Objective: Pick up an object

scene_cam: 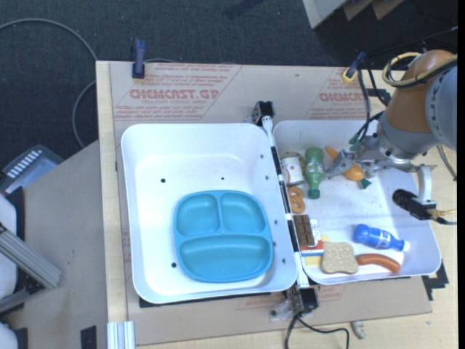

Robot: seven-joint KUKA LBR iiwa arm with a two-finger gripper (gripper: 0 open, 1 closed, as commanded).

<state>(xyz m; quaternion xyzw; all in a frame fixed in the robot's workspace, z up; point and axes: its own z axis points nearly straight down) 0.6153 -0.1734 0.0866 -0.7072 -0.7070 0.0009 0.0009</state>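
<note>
Currently the likeliest target is the orange piece [354, 171] in the right bin [429, 257], just right of the green bottle [313, 170], which I'll use as landmark. The hand [352, 163] sits right over that orange piece, close beside the bottle; can't tell how far apart its tips are or whether anything is between them, too small and cluttered. So no confirmed grip.

Other candidates relative to the green bottle: small carton [292, 170] touching its left side, pretzel [296, 198] just below-left, blue bottle [378, 238] well below-right, bread slice [339, 257] and hot dog [377, 262] further below near the bin's front wall.

For the grasp, my read: come straight down centred on the orange piece, keep clear of the green bottle so it doesn't get nudged or pinched along, close fully before lifting, lift vertically.

Left bin [145, 158] holds a blue divided plate [224, 235], well left of the bottle. Both bins on the counter [182, 86].
</note>
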